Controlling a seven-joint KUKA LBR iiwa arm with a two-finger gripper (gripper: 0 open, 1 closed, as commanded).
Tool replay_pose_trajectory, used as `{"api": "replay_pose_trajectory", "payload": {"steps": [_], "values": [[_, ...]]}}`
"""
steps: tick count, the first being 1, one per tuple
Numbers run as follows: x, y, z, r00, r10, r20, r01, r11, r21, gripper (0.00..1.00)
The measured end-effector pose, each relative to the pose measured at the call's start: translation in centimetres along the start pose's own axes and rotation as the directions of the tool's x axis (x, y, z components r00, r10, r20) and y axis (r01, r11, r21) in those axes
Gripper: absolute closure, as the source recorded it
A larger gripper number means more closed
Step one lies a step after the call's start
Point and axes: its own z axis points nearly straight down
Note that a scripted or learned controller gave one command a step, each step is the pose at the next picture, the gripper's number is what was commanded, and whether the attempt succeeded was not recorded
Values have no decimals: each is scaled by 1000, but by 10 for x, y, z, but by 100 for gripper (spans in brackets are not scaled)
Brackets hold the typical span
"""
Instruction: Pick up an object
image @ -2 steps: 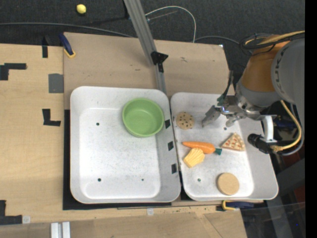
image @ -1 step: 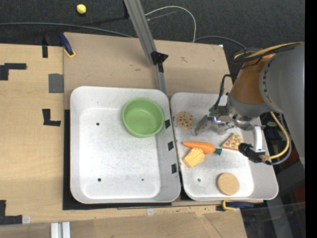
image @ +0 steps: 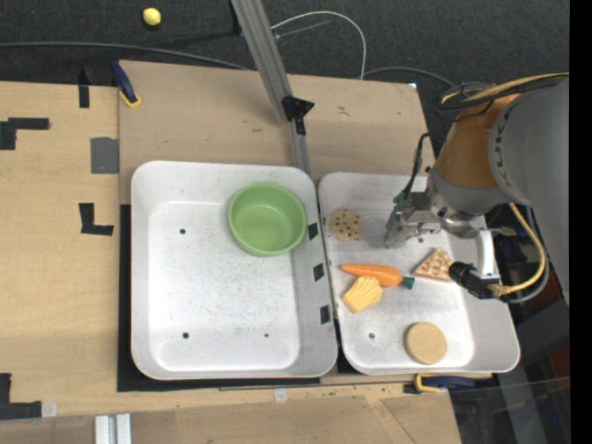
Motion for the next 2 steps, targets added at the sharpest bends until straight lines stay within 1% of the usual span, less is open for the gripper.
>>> {"api": "replay_pose_trajectory", "payload": {"steps": [1, 2], "values": [[4, 7, -61, 1000, 1, 2, -1, 1000, -8, 100], [4, 8, -100, 1000, 1, 1, -1, 1000, -7, 100]]}}
